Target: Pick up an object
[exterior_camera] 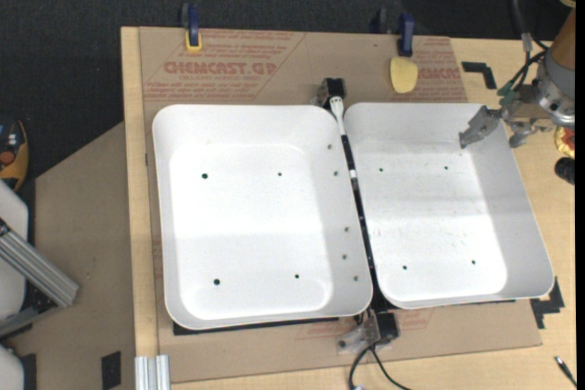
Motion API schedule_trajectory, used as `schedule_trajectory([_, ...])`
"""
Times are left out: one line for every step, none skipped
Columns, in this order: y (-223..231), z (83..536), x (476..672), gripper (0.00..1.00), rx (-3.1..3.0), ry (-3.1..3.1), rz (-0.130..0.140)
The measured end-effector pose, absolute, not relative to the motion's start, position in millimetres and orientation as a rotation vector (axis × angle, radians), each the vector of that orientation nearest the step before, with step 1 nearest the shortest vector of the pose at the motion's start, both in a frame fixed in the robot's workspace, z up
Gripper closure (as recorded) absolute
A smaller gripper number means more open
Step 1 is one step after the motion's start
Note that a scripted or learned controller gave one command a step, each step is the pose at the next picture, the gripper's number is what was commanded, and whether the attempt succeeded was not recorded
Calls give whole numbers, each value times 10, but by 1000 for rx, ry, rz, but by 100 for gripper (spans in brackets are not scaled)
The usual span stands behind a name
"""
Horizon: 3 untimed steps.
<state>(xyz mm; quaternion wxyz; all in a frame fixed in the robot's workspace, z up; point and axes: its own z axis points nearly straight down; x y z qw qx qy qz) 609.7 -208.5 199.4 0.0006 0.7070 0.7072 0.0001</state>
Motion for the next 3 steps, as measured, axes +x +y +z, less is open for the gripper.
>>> schedule_trajectory([-1966, 4059, 6008, 0, 2204, 2210, 16])
schedule_trajectory([-1965, 4055, 6002, 100, 2214, 2218, 2])
schedule_trajectory([-1309, 3136, 6265, 100, 2221, 2237, -5])
